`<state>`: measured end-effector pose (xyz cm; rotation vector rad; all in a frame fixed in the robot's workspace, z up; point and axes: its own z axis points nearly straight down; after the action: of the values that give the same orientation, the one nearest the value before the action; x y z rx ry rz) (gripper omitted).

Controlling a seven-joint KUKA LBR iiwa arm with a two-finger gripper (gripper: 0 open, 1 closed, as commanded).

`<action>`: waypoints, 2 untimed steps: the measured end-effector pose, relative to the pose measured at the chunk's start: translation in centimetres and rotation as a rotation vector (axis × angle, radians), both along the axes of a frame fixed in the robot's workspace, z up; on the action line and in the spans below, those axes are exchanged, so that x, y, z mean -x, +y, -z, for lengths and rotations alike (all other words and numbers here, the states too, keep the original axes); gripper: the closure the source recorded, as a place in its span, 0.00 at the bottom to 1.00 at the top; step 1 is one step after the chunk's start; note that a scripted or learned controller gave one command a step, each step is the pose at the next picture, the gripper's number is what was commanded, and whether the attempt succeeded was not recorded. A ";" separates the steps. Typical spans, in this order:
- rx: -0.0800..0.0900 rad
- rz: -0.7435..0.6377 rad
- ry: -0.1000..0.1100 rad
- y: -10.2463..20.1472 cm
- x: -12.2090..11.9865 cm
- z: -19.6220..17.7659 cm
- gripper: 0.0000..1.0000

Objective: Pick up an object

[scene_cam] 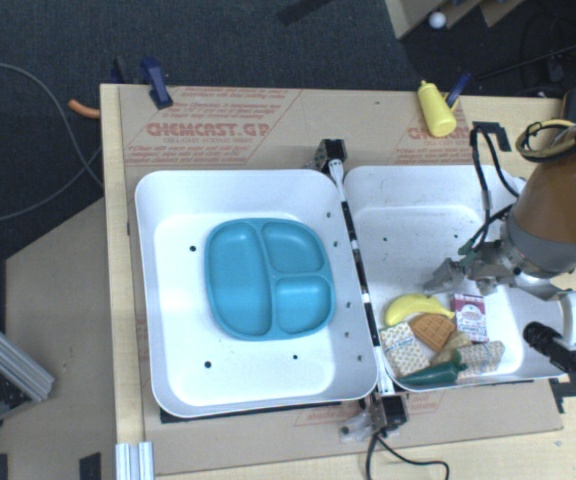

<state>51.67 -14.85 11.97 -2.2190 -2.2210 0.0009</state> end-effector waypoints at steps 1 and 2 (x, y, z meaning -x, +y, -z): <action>0.001 0.001 -0.002 0.0 -0.1 -1.0 1.00; 0.002 0.000 -0.003 -3.7 -5.5 -4.6 1.00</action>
<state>57.13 -18.51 16.56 -2.2214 -2.2241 -0.0001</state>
